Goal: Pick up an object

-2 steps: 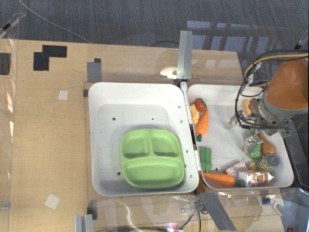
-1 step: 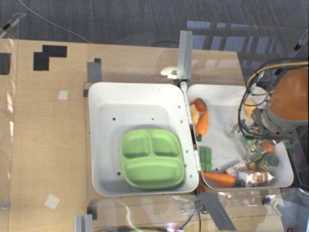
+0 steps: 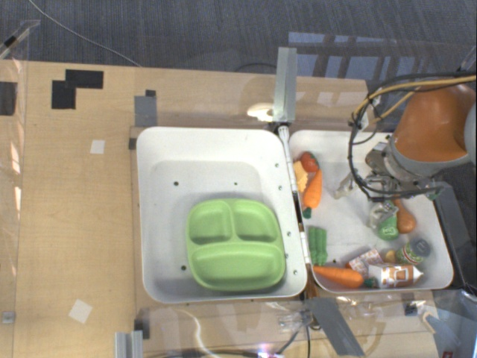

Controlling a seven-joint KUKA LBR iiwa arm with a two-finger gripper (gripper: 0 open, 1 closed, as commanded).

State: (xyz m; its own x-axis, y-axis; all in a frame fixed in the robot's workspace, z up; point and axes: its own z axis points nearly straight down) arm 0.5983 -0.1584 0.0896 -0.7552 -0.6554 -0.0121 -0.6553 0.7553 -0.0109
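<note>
Here, a green divided plate (image 3: 236, 244) is seen in the left bin (image 3: 160, 155), toward its front edge. Carrots (image 3: 313, 189), a green piece (image 3: 317, 243) and small packages (image 3: 391, 274) are scattered in the right bin (image 3: 335, 218). The tool (image 3: 387, 211) is lowered near its right edge; its state cannot be told

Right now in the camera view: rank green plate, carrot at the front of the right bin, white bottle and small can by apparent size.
1. Green plate, by far the largest.
2. Carrot and white bottle: look about alike, so no ranking between them.
3. Small can, the smallest.
</note>
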